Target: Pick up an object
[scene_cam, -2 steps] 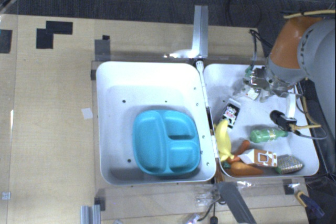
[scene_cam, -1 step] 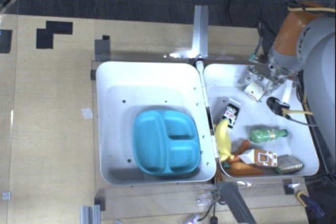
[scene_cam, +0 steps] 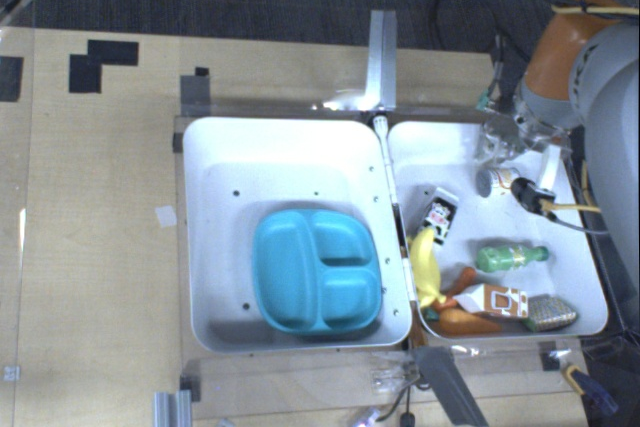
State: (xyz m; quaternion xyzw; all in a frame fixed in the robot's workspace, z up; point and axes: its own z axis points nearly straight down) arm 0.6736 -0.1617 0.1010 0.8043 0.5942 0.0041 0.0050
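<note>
Banana low in right bin, hand above.

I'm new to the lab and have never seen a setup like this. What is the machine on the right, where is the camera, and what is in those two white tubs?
The single camera is fixed above the bench and looks down at a slant. The grey machine with the orange band is a robot arm reaching in from the right; its gripper hangs over the back of the right bin, with nothing visibly held. The left bin holds a blue divided plate. The right bin holds a banana, a green bottle, a carrot, a small black-and-white packet, an orange-and-white carton and a grey meshed item too blurred to name.
</note>
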